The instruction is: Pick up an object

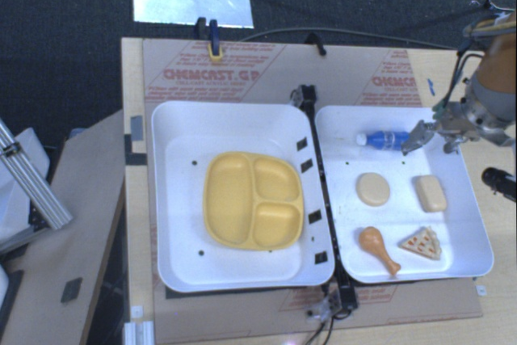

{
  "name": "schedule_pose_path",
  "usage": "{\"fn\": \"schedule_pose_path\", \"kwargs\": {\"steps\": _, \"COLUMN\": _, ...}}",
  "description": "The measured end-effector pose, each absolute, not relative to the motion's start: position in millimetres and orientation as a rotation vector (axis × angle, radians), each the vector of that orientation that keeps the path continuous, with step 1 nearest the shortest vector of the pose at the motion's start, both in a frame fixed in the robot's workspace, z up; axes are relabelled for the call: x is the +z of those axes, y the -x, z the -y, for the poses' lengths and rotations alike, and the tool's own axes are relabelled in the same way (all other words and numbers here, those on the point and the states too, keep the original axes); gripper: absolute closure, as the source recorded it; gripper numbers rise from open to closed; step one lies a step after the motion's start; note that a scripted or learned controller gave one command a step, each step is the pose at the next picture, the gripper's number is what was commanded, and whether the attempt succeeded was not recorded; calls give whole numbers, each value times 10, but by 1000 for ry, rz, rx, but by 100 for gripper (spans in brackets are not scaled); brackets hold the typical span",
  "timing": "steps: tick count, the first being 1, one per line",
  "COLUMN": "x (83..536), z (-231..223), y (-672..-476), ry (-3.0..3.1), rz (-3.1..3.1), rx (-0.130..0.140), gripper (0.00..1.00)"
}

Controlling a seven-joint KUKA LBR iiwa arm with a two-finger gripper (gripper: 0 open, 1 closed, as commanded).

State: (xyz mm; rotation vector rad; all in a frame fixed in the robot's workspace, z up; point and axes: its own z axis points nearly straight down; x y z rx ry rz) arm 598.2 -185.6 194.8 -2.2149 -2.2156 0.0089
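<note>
Approaching, not yet grasping: arm (494, 85) reaches in from the right over the right bin (468, 174), left bin (174, 198) holding a yellow divided plate (252, 200). Gripper (434, 136) hovers over the bin's far side, fingers apart with nothing between them. Likeliest target looks like the blue water bottle (384, 140), lying flat near the far wall just beside the fingertips, long axis running left-right, white cap end pointing left toward the divider. Next move calls for shifting left, straddling the bottle across its width, descending, closing. Smaller items nearer the front: round biscuit (373, 189), bread roll (430, 193), drumstick (379, 248), pizza slice (422, 243).
</note>
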Motion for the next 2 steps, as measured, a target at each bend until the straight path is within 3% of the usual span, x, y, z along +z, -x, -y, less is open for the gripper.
{"fn": "schedule_pose_path", "kwargs": {"steps": 1, "x": 2018, "z": 1852, "y": -6013, "ry": 2219, "rz": 2226, "rx": -1, "gripper": 0}}
{"fn": "schedule_pose_path", "kwargs": {"steps": 2, "x": 1605, "z": 1835, "y": -6023, "ry": 2219, "rz": 2224, "rx": 1, "gripper": 0}}
